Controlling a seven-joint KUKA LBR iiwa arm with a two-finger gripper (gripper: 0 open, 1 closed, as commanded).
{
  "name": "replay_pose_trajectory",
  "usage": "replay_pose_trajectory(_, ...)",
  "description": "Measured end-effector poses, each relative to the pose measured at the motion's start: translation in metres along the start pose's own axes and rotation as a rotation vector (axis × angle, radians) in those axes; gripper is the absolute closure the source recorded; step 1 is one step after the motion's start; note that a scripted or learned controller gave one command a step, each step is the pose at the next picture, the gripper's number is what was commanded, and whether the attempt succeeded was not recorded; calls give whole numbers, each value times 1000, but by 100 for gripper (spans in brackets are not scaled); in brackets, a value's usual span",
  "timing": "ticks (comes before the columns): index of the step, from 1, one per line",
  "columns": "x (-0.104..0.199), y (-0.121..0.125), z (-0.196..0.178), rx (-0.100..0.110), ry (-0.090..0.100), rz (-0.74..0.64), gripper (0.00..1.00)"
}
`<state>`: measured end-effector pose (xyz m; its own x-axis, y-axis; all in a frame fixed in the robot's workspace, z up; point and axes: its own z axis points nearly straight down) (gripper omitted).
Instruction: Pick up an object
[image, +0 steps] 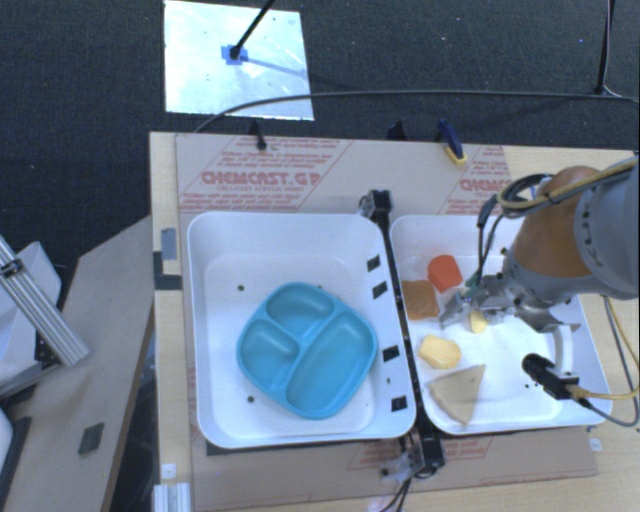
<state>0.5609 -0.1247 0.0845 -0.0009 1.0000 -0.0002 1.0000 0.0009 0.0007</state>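
The right bin (585, 385) holds several small objects. An orange block (444, 271) lies at its far left, with a brown block (420, 299) just in front of it. A yellow lump (439, 351) and a tan wedge (458, 392) lie nearer the front. My gripper (463, 308) is low in this bin, right of the brown block and below the orange one. A small yellow piece (478, 322) shows right at the gripper's tip; whether it is gripped is unclear.
The left bin (220, 300) holds a blue divided plate (305, 348). A black divider (392, 320) with clips runs between the bins. The arm (565, 240) and its cables cover the right bin's far right part.
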Motion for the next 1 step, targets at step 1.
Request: replay_pose_trajectory(1, 0, 1, -11, -2, 0, 0, 100)
